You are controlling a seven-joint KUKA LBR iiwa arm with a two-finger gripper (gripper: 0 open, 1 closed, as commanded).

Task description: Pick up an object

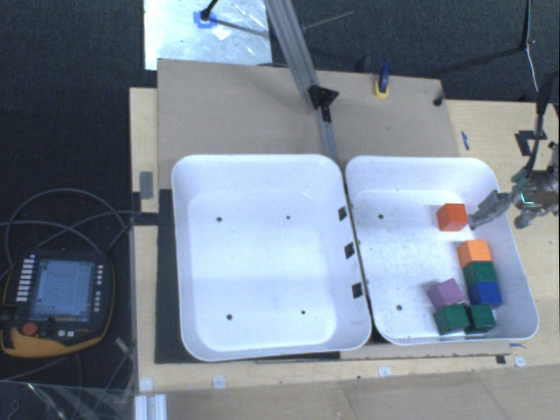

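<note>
The right bin [411, 166] holds several cubes. An orange-red cube [451, 217] sits alone near its far right wall. Along the right wall stand a lighter orange cube [474, 252], a dark green cube [479, 272] and a blue cube [485, 293]. A purple cube [446, 292] and two green cubes [451, 318] [480, 318] lie at the front right corner. My gripper [506, 214] hangs over the bin's right rim, just right of the orange-red cube, open, with nothing between its fingers.
The left bin [254, 166] lies beside the right one. A slanted metal pole [296, 42] crosses the back of the bench, by a yellow clamp [382, 84]. A teach pendant [57, 300] with cables lies on the floor at left.
</note>
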